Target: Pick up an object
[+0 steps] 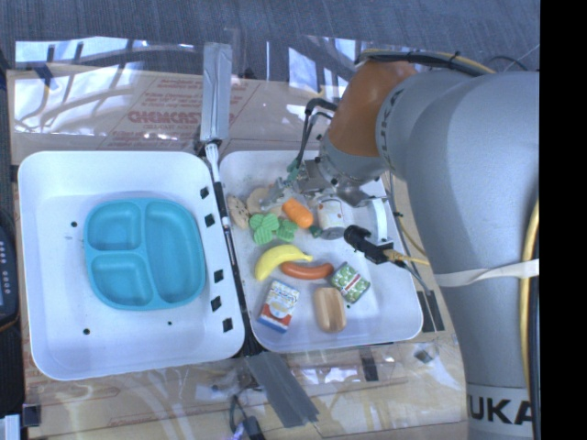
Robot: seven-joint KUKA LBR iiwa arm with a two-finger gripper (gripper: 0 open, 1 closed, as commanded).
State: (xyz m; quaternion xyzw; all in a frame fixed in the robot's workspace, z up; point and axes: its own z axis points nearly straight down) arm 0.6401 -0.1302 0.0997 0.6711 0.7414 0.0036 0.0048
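The right bin [404,301] holds several toy foods: a yellow banana [275,258], a red sausage [306,269], an orange carrot [297,213], a green leafy piece [268,227], a tan bread roll [329,308], a small carton [279,304] and a green box [349,282]. My gripper [307,183] hangs low over the bin's far middle, just above the carrot and beside a white can [329,218]. The arm's orange band [365,108] and grey body cover the bin's right side.
The left bin [46,246] holds a blue divided plate [144,250]. A grey divider rail [216,90] runs between the bins at the back. Cardboard with red print [165,113] lies behind them. A black part [365,244] sticks out near the can.
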